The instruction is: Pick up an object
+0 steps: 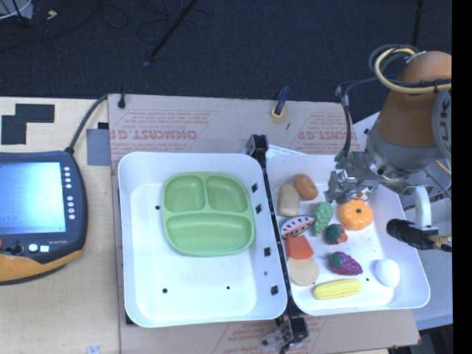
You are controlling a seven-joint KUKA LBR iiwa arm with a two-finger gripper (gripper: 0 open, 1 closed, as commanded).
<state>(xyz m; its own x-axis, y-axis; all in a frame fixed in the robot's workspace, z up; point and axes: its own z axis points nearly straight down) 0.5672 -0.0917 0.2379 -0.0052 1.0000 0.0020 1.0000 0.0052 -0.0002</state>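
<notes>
Several small toy foods crowd the right bin (413, 290) in the right half of the frame, and the pincer (346, 186) sits low over its upper middle, just beside the orange pumpkin (356, 215) and the green leafy piece (322, 214). Whether the pincer is spread or closed cannot be told from this slant, and nothing is seen caught in it. The pumpkin looks the likeliest pick: round, ribbed, bright orange with a small green stem on top, it sits right of centre in that bin, close under the pincer. As a judgement, it is a hollow plastic piece, light and stiff, with a smooth skin that may slip; a hold across its widest middle, pressing on opposite ribs, should serve better than a pinch near the stem. Its neighbours press close: a small red and green piece (335, 234) lies just below left of it, so a descent could nudge them. Elsewhere in the bin lie a brown oval (306, 186), a tan oval (288, 199), a purple grape bunch (344, 263), a yellow corn cob (336, 289) and a white egg (386, 273). The left bin (147, 286) carries a green divided plate (208, 214).
</notes>
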